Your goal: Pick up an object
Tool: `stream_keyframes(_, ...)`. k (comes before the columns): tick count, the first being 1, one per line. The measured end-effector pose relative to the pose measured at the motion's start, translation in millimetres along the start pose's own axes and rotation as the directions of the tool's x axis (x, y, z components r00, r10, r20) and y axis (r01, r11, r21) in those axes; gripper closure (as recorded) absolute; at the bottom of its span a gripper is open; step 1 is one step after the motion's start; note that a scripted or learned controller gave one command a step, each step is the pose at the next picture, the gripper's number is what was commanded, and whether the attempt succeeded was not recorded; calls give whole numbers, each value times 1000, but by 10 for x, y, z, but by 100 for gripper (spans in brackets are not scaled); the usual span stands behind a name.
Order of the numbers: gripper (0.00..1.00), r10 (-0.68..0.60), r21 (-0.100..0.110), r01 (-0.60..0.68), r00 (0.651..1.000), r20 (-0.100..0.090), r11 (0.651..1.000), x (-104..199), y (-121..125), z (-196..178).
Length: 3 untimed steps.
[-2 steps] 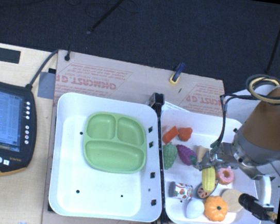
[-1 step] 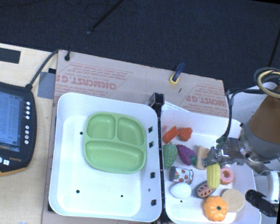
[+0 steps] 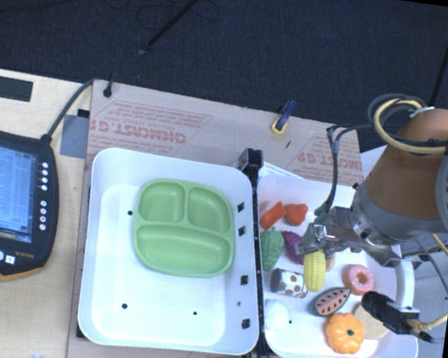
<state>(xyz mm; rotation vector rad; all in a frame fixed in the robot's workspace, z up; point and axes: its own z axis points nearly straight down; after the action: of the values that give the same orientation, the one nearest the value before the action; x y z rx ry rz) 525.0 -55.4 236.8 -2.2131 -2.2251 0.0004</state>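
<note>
Two white bins (image 3: 95,313) sit on a cardboard-covered bench (image 3: 181,130) beside a pendant (image 3: 0,195), dark carpet (image 3: 229,33) behind. Gripper (image 3: 317,245) over corn (image 3: 314,270); grip state unclear.

Robotics lab: teach pendant (image 3: 0,199), cabled bench (image 3: 173,129), white bins (image 3: 98,297).

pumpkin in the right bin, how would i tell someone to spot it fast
Look at the right white bin, the one crowded with toy food, and go to its near edge. The pumpkin sits there, just below a pink donut and right of a speckled oval piece. It is the only round, ribbed orange thing there.
</note>
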Motion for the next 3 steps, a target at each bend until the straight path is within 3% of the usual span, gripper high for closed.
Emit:
stream_keyframes(2, 100, 1, 0, -1, 1000, 1, 1000, 944, 403, 68)
stream_keyframes(3, 100, 2, 1, -2, 1000, 1, 1000, 1358, 479, 28)
